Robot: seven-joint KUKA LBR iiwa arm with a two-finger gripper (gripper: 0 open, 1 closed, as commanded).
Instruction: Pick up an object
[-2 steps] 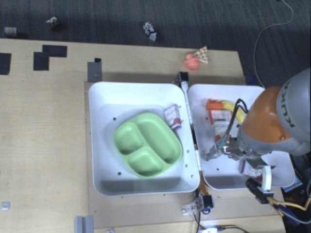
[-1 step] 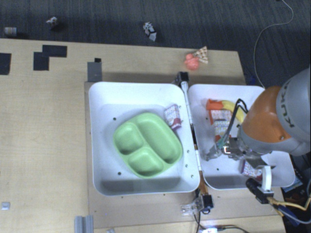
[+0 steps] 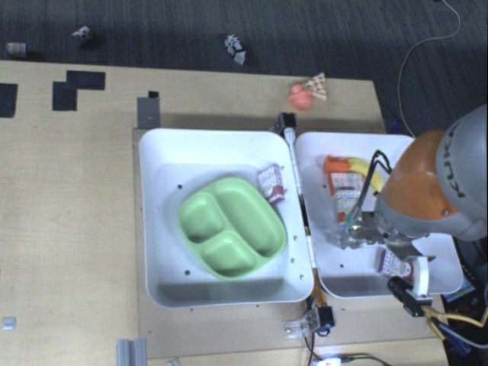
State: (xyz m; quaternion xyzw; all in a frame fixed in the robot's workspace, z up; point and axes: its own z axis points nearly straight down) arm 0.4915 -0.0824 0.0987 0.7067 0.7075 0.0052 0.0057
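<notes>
My gripper [image 3: 352, 233] hangs low inside the right bin [image 3: 333, 277], near its middle, under the grey arm with the orange band [image 3: 415, 185]. Just behind it lies an orange and white box [image 3: 342, 181] with a yellow item [image 3: 359, 165] next to it. A small white and red tube [image 3: 402, 266] lies at the bin's front right, partly under the arm. In the left bin [image 3: 156, 204] sit a green divided plate [image 3: 231, 225] and a small red and white packet [image 3: 271, 183] at the plate's back right.
A ridge [image 3: 300, 204] separates the two bins. A pink and tan toy [image 3: 307, 93] lies on the bench behind the bins. Cables [image 3: 442, 322] trail at the front right corner. Black blocks [image 3: 76, 88] lie at the bench's back left.
</notes>
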